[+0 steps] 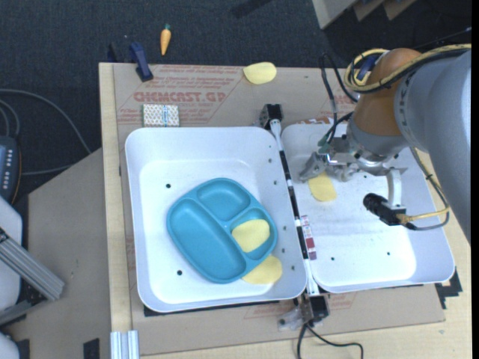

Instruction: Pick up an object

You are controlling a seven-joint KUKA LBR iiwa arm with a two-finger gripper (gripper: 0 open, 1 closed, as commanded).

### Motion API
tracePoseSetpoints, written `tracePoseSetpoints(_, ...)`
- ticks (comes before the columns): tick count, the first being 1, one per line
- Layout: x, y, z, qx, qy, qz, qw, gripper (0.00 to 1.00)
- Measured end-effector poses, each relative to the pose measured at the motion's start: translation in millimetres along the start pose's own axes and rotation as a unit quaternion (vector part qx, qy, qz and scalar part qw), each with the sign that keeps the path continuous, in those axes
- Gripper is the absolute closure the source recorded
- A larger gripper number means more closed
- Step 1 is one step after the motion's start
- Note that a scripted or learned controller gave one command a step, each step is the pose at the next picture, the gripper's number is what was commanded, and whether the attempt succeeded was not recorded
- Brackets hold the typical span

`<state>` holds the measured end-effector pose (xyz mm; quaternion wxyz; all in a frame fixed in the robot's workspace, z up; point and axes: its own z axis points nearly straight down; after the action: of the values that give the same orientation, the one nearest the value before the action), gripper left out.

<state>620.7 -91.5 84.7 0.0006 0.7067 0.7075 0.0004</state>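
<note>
The gripper (329,167) is poised just above a yellow piece (323,190) in the right bin (374,271); its opening cannot be told.

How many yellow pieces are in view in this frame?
4: one on the blue tray, one beside that tray in the left bin, one in the right bin by the gripper, one on the bench behind. The arm may hide more.
</note>
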Motion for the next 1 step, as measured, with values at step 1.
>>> tracePoseSetpoints(1, 0.1, 0.4, -10.1, -0.001, 0.000, 0.000, 1.0000, 1.00)
